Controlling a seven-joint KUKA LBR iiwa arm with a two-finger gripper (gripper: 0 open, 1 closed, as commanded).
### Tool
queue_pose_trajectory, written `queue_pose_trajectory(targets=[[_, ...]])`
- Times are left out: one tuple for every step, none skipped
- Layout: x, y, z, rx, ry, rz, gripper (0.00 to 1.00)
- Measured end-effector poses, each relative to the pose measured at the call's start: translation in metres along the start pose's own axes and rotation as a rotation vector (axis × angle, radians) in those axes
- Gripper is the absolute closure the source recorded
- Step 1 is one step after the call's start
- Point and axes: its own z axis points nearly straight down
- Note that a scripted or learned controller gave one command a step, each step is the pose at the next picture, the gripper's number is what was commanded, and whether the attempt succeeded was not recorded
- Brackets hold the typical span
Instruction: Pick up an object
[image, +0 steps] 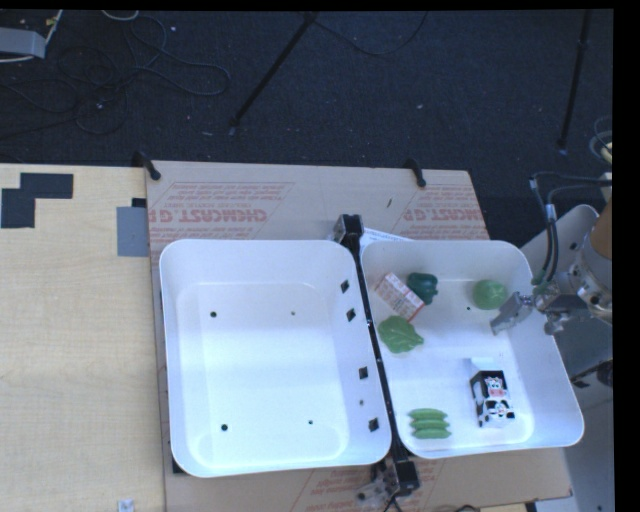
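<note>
Camera view, your gripper (528, 310) hangs over the right bin's (560, 400) right side, fingers spread and holding nothing, near the green ball (489, 293).

Two bins sit side by side on the table (70, 330): left bin (180, 300), right bin (545, 400), touching along a shared middle edge. In the right bin: a small box (398, 295) at rear left with a pepper (423, 287) touching it on the right, a leafy piece (399, 335) just in front of them, a round ball (489, 293) at rear right, a pod bundle (429, 423) at front left, and a patterned carton (492, 398) at front right. My jaws hang over the right bin's right rim, just right of the round ball and behind the patterned carton.
</note>
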Motion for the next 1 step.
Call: queue_pose_trajectory(targets=[[0.0181, -0.0333, 0.1321, -0.001, 0.0, 0.002, 0.0]])
